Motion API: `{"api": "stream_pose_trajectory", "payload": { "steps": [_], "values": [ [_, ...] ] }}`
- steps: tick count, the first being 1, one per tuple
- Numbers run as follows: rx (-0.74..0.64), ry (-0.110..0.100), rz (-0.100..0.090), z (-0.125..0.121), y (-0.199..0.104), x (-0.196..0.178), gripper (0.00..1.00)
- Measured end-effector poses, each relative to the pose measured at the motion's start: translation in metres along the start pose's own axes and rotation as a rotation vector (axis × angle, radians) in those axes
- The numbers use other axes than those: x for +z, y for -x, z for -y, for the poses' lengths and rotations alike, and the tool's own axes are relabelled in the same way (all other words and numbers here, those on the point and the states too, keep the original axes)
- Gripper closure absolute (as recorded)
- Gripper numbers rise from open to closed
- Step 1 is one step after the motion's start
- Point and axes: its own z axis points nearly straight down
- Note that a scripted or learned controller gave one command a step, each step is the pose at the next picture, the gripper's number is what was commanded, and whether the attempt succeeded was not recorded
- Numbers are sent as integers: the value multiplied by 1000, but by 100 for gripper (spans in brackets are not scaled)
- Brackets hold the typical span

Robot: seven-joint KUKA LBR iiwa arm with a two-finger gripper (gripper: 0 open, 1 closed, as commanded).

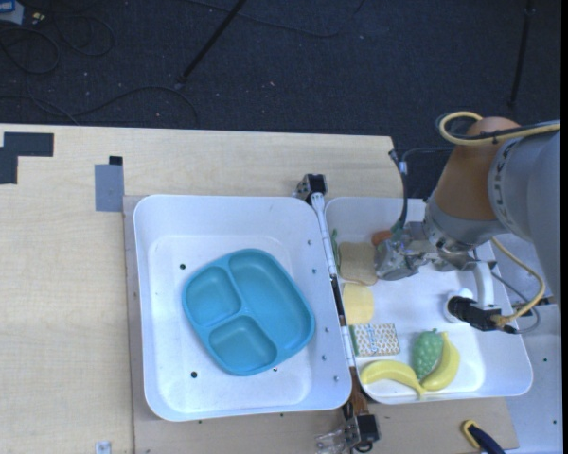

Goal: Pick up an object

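Observation:
My gripper (pixel 396 258) is down in the right bin (pixel 492 372), near its back left part. It hangs just right of a tan flat piece (pixel 357 264) and close to a small orange thing (pixel 382 237) that is partly hidden by it. In front of them lie a pale yellow block (pixel 358 303), a patterned square pad (pixel 375 338), a yellow banana (pixel 398 376) and a green bumpy fruit (pixel 428 351). Whether anything is in the gripper cannot be made out.
The left bin (pixel 151 244) holds a blue divided plate (pixel 247 310). The grey arm with its orange band (pixel 473 178) comes in from the right over the right bin's back edge. A wooden bench top (pixel 47 291) lies left of the bins.

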Motion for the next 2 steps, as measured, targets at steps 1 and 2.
{"api": "stream_pose_trajectory", "payload": {
  "steps": [1,2],
  "values": [
    [0,-4,0,39,-82,-98,100],
    [0,-4,1,37,-125,-125,100]
  ]
}}
